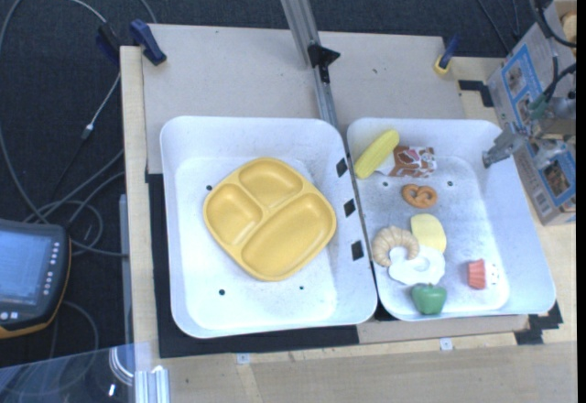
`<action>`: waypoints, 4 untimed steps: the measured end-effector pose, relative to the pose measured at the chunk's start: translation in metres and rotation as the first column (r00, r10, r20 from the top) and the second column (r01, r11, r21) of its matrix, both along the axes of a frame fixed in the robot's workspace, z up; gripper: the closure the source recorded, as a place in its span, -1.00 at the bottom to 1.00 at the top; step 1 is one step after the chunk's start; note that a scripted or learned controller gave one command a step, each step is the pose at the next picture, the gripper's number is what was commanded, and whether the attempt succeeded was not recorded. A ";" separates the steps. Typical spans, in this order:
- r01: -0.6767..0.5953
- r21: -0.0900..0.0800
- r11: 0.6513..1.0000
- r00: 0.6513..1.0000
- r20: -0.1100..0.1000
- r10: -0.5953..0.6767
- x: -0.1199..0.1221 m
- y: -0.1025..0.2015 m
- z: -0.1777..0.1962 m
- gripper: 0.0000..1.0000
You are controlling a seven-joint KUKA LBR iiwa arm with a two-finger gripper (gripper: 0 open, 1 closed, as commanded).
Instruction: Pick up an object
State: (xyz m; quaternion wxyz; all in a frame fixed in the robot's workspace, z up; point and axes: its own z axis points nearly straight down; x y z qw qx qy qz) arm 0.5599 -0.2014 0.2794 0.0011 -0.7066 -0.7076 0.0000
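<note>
Gripper point(502, 152): at right bin's right edge, above the rim; finger state cannot tell.
Right bin point(513, 236): corn cob point(376, 153), pretzel point(419, 196), croissant point(394, 244), fried egg point(417, 266), green pepper point(428, 299), red-and-white piece point(477, 274); all apart from gripper.
Left bin point(183, 209): yellow 3-compartment plate point(268, 218).

No text, brand, number or sign can be read. The blue-and-white box point(536, 131) at the right edge carries printed panels, and the handheld screen point(27, 275) at the near left glows blue, but both are too small and blurred to make out.
</note>
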 end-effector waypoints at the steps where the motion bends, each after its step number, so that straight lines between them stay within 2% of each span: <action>1: 0.000 0.000 1.000 1.000 0.000 0.000 0.000 0.000 0.000 -1.00; 2: 0.001 0.001 1.000 1.000 -0.005 -0.001 0.009 0.000 -0.049 -1.00; 4: 0.001 0.002 1.000 1.000 -0.006 -0.001 -0.007 0.014 -0.161 -1.00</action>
